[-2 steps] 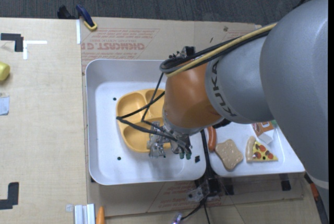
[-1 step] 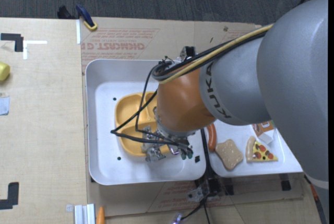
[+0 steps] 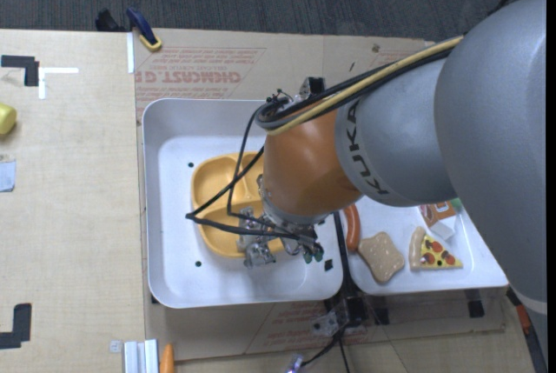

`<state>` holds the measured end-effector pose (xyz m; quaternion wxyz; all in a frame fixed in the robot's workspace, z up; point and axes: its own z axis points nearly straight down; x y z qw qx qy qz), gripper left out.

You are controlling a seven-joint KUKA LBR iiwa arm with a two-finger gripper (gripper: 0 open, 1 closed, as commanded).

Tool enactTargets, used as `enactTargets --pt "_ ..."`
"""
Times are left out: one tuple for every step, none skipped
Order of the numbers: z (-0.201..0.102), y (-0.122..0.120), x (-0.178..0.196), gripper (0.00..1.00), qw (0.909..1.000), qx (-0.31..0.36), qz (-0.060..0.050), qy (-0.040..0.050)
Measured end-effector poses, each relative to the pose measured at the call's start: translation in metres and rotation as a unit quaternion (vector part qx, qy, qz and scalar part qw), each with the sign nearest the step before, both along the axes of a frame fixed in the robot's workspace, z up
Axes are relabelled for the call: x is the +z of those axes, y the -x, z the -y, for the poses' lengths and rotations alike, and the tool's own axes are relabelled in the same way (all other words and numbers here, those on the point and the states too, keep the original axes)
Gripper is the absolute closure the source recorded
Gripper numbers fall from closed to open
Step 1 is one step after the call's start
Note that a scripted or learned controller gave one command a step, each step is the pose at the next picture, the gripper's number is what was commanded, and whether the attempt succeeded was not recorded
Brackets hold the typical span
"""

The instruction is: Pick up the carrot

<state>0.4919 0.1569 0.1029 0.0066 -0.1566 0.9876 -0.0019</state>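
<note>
Pincer (image 3: 261, 251) low in left bin; finger state cannot be determined. Probable carrot (image 3: 352, 227) lies to its right, long axis running toward and away from camera.

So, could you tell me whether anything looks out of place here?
A small yellow item lies out on the bench at the view's left edge, apart from both bins; the slice of bread and pizza slice sit in the right bin.

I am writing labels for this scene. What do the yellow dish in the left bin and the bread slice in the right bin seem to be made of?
The yellow dish looks like smooth moulded plastic: even colour, soft sheen. The bread slice looks like a matte toy, perhaps plastic or foam; its speckled tan face is too small to tell.
</note>
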Motion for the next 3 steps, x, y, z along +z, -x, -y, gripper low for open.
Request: enactTargets --pt "0.0 -0.001 0.008 1.0 1.0 -0.002 0.0 0.0" --pt "0.014 -0.02 -0.01 1.0 0.9999 0.007 -0.009 -0.0013" --pt "0.026 -0.014 -0.009 1.0 0.9904 -0.138 -0.007 -0.0067"
